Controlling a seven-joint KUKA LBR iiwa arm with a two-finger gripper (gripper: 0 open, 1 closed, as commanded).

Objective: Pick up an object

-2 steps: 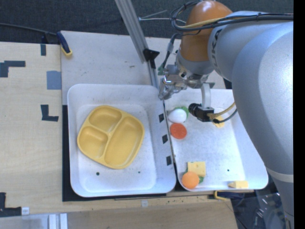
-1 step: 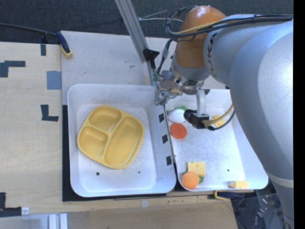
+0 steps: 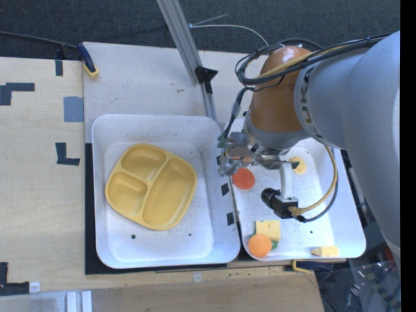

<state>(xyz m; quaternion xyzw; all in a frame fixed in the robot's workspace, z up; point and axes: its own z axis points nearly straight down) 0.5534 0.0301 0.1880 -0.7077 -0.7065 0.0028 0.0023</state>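
Note:
My gripper (image 3: 235, 164) hangs low over the near-left part of the right bin (image 3: 344, 233), under the orange wrist band. A small red-orange round object (image 3: 244, 179) lies just below and to the right of the gripper, close to it or touching it. Near the bin's front edge sit an orange ball (image 3: 260, 245) and a yellow block (image 3: 268, 229) with a green bit beside it. A small yellow piece (image 3: 325, 251) rests at the front right. Another yellow piece (image 3: 299, 167) peeks out beside the arm.
The left bin (image 3: 110, 239) holds a yellow divided plate (image 3: 151, 185). A metal rail (image 3: 182, 34) slants down from the top toward the bins' shared wall. The arm's black cable fitting (image 3: 281, 203) hangs over the right bin's middle.

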